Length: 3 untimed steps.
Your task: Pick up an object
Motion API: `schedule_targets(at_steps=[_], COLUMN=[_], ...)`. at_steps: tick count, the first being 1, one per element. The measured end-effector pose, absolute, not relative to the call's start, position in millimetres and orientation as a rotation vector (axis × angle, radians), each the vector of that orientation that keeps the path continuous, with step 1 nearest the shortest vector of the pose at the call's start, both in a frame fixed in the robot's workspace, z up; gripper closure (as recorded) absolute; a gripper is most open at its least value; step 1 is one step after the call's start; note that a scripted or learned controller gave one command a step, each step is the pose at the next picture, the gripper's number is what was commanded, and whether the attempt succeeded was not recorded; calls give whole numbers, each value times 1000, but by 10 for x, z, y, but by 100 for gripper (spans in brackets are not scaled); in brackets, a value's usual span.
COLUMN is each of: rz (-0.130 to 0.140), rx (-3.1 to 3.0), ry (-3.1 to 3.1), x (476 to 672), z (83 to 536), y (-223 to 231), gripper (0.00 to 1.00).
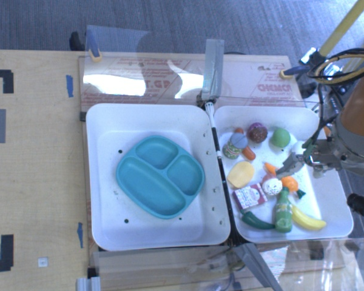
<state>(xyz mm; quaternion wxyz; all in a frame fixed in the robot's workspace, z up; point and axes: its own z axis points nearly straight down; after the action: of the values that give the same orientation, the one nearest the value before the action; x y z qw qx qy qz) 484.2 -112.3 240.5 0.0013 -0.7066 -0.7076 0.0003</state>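
The right bin (333,193) holds several toy foods. Among them are a purple ball (257,132), a green ball (280,137), a yellow lemon-like piece (241,174), a pink packet (249,196), a white round piece (272,187), a green bottle (283,211), a banana (307,219) and a dark green vegetable (256,221). My gripper (290,164) reaches in from the right and hangs over the middle of this bin. It sits just above a small orange piece (270,168) and an orange carrot-like toy (289,183). Nothing visibly sits in its grasp.
The left bin (103,132) holds a blue divided plate (161,176). A metal divider post (213,71) stands between the bins at the back. Cables and a yellow pole (346,23) crowd the upper right beside the arm (352,132).
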Motion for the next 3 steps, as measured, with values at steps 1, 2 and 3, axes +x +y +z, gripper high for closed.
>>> schedule_targets(at_steps=[1,2,3], rz=[9,-7,-11], rx=[-2185,-2216,-2225], ry=[-2244,-2233,-2234], x=[5453,5336,5354], z=[1121,872,992], y=[-1301,-1396,-1412], gripper=[0,0,100])
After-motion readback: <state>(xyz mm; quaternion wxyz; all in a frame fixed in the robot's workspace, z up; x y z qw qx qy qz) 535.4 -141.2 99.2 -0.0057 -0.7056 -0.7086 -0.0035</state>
